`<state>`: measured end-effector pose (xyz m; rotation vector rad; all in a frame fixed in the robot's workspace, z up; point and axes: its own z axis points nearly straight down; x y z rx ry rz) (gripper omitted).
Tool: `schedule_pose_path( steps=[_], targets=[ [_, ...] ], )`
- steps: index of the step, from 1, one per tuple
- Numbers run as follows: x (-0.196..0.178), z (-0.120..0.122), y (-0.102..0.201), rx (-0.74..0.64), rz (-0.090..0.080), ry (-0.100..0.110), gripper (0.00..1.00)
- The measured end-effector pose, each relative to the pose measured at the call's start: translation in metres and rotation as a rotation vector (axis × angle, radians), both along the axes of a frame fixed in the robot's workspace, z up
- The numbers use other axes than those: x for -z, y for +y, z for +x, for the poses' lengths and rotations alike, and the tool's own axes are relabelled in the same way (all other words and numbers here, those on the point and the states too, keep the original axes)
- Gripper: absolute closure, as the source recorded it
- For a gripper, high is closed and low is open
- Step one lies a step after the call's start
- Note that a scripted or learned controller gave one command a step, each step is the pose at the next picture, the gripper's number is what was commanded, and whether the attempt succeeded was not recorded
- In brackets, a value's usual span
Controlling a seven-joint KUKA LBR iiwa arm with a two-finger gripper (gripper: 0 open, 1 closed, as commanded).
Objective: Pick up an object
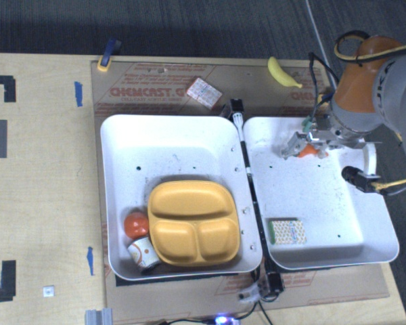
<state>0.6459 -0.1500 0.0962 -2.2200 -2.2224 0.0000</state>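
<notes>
Gripper (pixel 304 145) low over right bin's (pixel 365 249) far end, fingers clamped on small orange object (pixel 307 152), yellow tray (pixel 191 222), red ball (pixel 136 223) in left bin (pixel 122 154), banana (pixel 283 73) on bench beyond

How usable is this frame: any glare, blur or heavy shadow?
Camera view: even overhead light, mild glare on the white bins; the yellow tray is sharp with a soft shadow; the gripper is small and slightly blurred, with something orange there.
</notes>
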Motion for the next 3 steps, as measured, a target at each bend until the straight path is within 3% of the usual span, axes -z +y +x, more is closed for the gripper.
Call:
schedule_pose_path(
  steps=[1,2,3],
  targets=[
    [-0.01,0.001,0.0,0.0,0.0,-0.002,1.0],
    [-0.099,-0.052,-0.075,0.002,-0.003,-0.003,1.0],
    [-0.099,-0.052,-0.074,0.001,-0.002,-0.002,0.0]
  ],
)
